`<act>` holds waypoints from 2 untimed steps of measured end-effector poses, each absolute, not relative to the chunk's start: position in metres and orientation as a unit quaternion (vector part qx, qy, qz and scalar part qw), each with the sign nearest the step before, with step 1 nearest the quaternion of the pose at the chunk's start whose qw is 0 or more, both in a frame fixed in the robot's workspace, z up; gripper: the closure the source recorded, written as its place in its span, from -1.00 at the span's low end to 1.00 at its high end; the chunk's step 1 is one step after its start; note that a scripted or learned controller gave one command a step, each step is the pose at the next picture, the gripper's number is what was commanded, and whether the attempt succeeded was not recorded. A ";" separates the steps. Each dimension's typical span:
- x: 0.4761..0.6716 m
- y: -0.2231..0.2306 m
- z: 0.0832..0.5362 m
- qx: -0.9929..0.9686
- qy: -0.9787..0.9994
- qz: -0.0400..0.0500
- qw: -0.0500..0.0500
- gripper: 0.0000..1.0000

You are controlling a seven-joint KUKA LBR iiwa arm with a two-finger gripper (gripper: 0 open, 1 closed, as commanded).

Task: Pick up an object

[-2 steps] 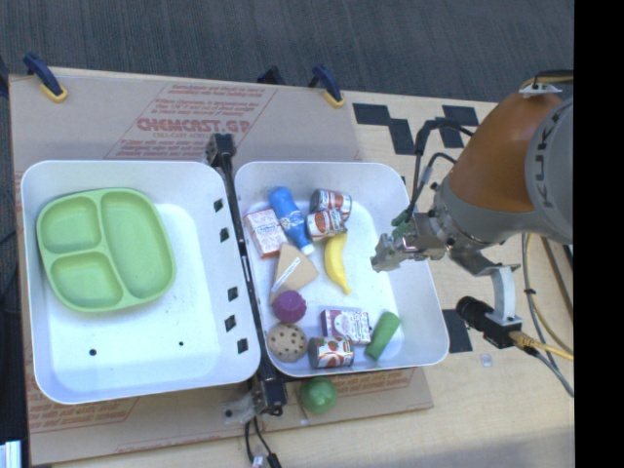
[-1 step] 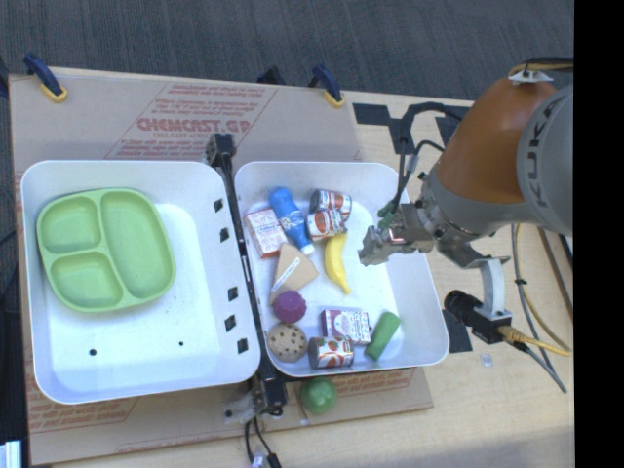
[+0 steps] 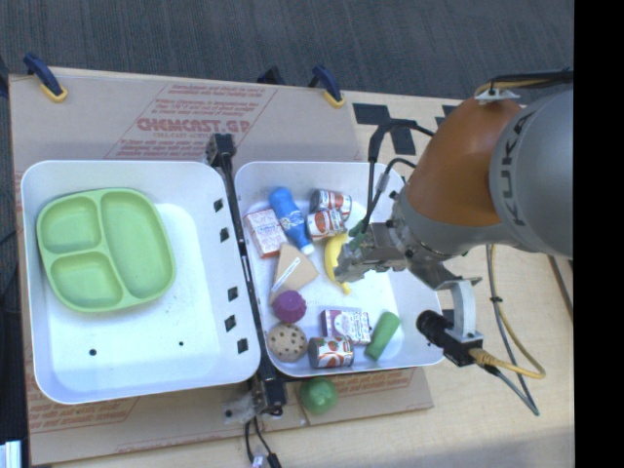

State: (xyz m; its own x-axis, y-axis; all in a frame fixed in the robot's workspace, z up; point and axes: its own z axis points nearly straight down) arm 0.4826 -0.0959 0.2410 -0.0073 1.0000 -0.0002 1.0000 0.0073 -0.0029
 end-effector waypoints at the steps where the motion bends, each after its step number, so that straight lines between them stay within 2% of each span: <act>1: 0.543 -0.139 0.232 -0.706 -0.708 0.000 0.001 1.00; 2: 0.543 -0.139 0.232 -0.706 -0.708 0.000 0.001 -1.00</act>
State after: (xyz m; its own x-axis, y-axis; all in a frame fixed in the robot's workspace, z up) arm 0.5432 -0.1389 0.2321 -0.0039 1.0000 0.0006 1.0000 0.0039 -0.0013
